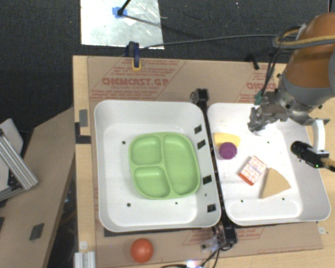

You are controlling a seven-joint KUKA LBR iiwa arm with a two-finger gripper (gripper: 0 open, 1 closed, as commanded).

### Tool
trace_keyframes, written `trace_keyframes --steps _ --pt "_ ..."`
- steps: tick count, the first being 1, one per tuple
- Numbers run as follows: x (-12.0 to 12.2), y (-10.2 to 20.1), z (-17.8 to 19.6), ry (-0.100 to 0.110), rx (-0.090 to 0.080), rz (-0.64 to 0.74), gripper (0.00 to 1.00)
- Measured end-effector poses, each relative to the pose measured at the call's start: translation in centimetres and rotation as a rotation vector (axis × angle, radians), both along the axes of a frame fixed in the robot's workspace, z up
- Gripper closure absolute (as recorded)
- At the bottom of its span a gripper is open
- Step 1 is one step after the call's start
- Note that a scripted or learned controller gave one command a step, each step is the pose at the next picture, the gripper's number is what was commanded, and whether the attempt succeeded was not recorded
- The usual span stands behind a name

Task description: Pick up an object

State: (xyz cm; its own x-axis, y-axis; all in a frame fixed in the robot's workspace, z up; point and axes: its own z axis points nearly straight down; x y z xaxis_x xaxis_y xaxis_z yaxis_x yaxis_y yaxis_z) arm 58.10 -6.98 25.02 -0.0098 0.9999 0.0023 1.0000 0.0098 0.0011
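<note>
I am hovering my tool above the right bin; its opening I cannot tell. I am judging the purple ball nearest, so I should be centring over it before descending.

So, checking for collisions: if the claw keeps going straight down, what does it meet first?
Probably bare floor of the right bin below the claw; the yellow piece lies to its left, though depth is unclear.

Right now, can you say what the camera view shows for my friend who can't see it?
A robot gripper hangs over the right bin, above a yellow block, purple ball, orange box and tan wedge. The left bin holds a green tray.
</note>
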Motion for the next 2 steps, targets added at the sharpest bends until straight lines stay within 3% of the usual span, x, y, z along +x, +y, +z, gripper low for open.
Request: trace_keyframes --steps 2 --pt "-2.3 9.8 -0.6 0.0 -0.001 -0.001 1.0"
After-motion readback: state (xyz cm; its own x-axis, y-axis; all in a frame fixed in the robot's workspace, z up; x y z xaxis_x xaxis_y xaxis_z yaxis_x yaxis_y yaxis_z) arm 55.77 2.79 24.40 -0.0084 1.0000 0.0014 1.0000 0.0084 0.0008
